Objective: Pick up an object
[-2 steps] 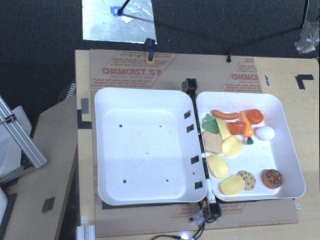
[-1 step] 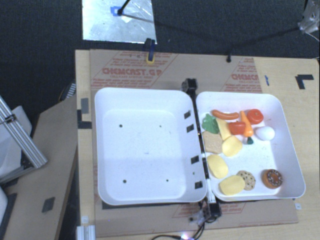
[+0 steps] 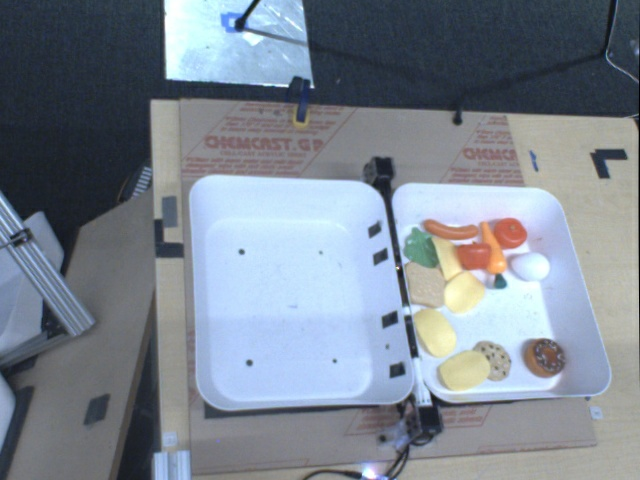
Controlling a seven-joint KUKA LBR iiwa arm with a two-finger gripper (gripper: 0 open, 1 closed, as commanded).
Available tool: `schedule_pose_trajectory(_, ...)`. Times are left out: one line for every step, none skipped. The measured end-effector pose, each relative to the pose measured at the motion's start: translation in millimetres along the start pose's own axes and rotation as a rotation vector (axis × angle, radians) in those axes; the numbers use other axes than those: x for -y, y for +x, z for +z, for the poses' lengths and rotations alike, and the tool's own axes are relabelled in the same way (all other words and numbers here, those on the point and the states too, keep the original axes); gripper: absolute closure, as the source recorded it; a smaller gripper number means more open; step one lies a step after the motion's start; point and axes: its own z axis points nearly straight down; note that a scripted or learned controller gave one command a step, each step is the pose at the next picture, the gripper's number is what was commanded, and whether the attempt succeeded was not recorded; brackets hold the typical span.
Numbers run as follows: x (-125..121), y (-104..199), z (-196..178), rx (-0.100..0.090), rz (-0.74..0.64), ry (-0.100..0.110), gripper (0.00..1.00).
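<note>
The step in hand is judged to be the choice of a target and the approach, since every object lies loose in the right bin [image 3: 585,318] on the desk [image 3: 250,133]. At the near edge, a doughnut [image 3: 545,357] sits apart from its neighbours and is thought the easiest pick, as room is left on either side for a descent. Just beside it, a cookie [image 3: 492,360] is touched by a yellow piece [image 3: 464,370], so a grasp there could drag both. Further in, a second yellow piece [image 3: 435,332] lies close to the bin's left wall, which may be struck on the way down. Beyond that, a slice of toast [image 3: 426,288] and a round yellow item [image 3: 464,292] are pressed together. A white egg [image 3: 530,266] stands a little clear, though it is expected to roll if nudged. At the far end, a carrot [image 3: 491,243], a tomato [image 3: 510,232], a sausage [image 3: 452,230] and a green leaf [image 3: 421,248] are crowded, and a clean pinch there is doubted. The left bin [image 3: 290,193] is taken as the place of delivery. Whether the hand is spread or pressed together cannot be told, and the arm's pose cannot be judged from this view
</note>
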Motion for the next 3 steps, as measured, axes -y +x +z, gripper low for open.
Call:
schedule_pose_trajectory(103, 42, 62, -0.007, -0.005, 0.012, 1.0)
schedule_pose_trajectory(35, 40, 53, -0.001, -0.007, 0.0, 1.0)
schedule_pose_trajectory(-2, 35, 48, -0.001, -0.006, 0.001, 1.0)
